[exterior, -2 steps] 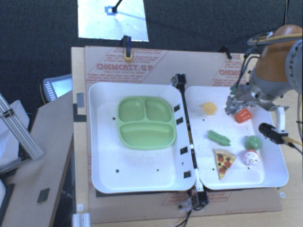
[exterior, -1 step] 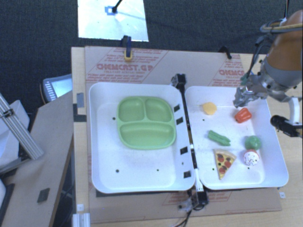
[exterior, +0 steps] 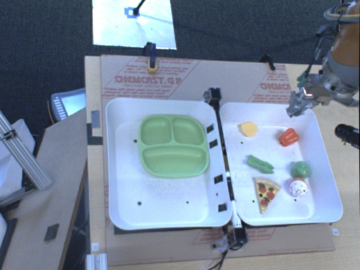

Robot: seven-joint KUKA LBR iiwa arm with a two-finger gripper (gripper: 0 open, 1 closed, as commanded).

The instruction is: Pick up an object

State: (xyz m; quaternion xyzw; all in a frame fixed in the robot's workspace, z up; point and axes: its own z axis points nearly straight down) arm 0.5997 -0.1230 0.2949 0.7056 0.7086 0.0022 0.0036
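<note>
The right bin [exterior: 323, 151] holds several toy foods: a yellow piece [exterior: 248, 129], a red pepper [exterior: 288, 137], a green bean pod [exterior: 260, 163], a green round piece [exterior: 301, 169], a pizza slice [exterior: 266, 193] and a white speckled ball [exterior: 298, 188]. My gripper [exterior: 298, 105] hangs over the bin's far right corner, above and just beyond the red pepper. Nothing shows between its fingers.
The left bin [exterior: 121, 167] carries a green divided plate [exterior: 172, 146]. A black clip strip [exterior: 220, 151] runs between the two bins. The arm's orange band [exterior: 344, 41] and grey wrist stand at the right edge. A yellow clamp [exterior: 152, 58] sits behind the bins.
</note>
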